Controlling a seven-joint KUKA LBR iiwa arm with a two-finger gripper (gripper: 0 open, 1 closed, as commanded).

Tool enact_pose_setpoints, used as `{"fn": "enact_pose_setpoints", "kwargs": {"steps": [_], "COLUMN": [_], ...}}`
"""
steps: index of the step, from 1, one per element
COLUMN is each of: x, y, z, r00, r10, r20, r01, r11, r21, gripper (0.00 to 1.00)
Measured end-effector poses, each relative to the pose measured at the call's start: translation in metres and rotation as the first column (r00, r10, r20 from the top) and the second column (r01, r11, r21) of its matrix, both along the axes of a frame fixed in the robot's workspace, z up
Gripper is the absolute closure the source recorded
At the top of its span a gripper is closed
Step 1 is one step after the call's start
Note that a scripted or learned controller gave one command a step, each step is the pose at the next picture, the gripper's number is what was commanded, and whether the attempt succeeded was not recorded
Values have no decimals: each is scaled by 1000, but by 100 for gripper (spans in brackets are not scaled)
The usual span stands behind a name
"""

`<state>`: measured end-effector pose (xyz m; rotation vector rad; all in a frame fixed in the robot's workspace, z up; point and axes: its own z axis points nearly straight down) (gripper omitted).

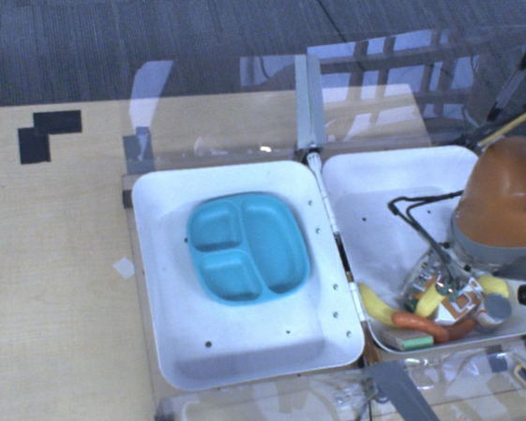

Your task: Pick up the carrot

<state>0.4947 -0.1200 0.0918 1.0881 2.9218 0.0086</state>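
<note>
low at the front of the right bin [374, 192], the carrot [421, 324] lies among toy food. bent down from the right, the arm's gripper [445, 290] hangs just above it; whether it is clenched, i cannot tell.

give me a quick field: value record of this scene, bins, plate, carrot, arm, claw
left bin: white bin holding a blue divided plate
right bin: white bin, items piled in its near corner
carrot: orange carrot lying flat near the front wall, beside a yellow banana and a green block
arm: reaches in from the right, orange band above the pile
claw: claw low over the pile, just above the carrot; finger state unclear
carrot held: not shown between the fingers
</note>
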Motion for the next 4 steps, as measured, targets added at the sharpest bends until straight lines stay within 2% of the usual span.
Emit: {"fn": "enact_pose_setpoints", "kwargs": {"steps": [1,2,3,4], "x": [28,27,-5,-2], "y": [-54,-54,-11,-9], "z": [98,97,1,13], "r00": [994,994,1000,1000], "r10": [105,105,-9,-9], "r20": [-14,-15,-16,-8], "r01": [-105,-105,9,9], "r11": [994,994,1000,1000], "r21": [0,1,3,4], "gripper": [100,0,0,100]}}
